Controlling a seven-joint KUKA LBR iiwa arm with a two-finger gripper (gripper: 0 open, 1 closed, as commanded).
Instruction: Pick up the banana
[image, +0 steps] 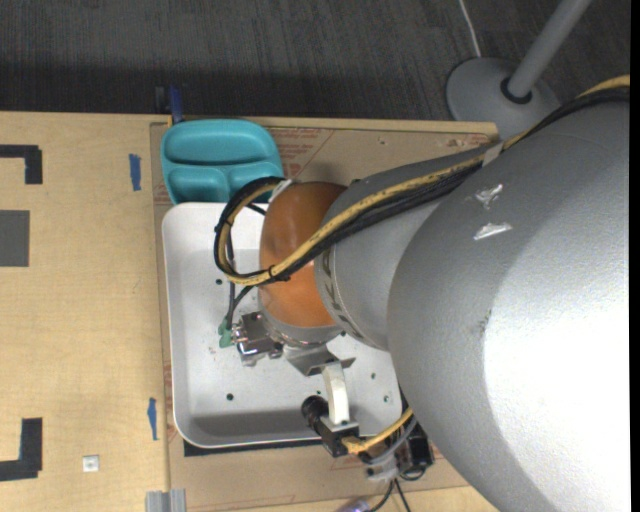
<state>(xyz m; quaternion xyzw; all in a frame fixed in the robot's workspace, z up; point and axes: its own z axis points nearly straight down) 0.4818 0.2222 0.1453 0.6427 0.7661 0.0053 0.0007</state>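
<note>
Banana hidden; arm (480, 300) covers white bin (190, 300), position relative to jaws unclear.

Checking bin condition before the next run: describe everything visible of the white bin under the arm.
The white bin is a shallow tray of what looks like smooth plastic, with rounded corners and a raised rim. It lies flat on the tan bench. Its left wall and front left corner show; a few small dark specks dot the floor. The grey arm covers its right part. A teal tray sits against its far edge.

Tan bench (80, 330), white bin (195, 330) on it, teal tray (215, 160) beside
</note>
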